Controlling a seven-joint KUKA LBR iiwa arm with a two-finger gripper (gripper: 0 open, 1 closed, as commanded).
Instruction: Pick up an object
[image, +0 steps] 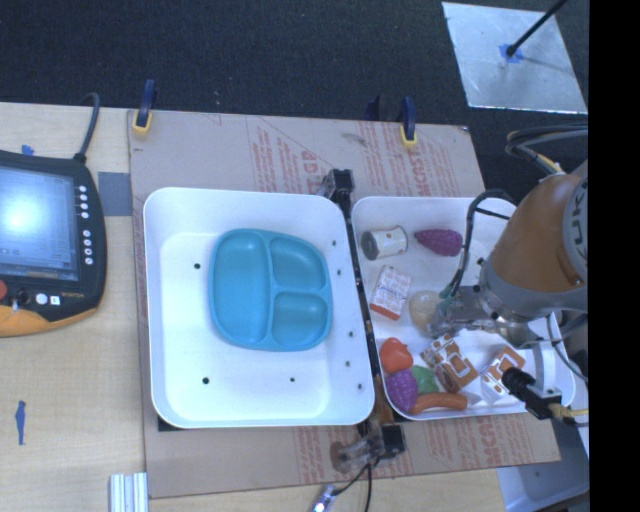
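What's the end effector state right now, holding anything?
End effector: low over the right bin, by a pale round item; open or closed cannot be told, and no object is seen in a grasp.

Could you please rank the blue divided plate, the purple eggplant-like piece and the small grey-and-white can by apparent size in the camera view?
1. blue divided plate, by far the largest
2. and 3. small can and purple piece: these look about alike, so no ranking.

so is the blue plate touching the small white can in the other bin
Apart. The camera view shows the blue plate in the left bin, the white can across the bin walls in the right bin.
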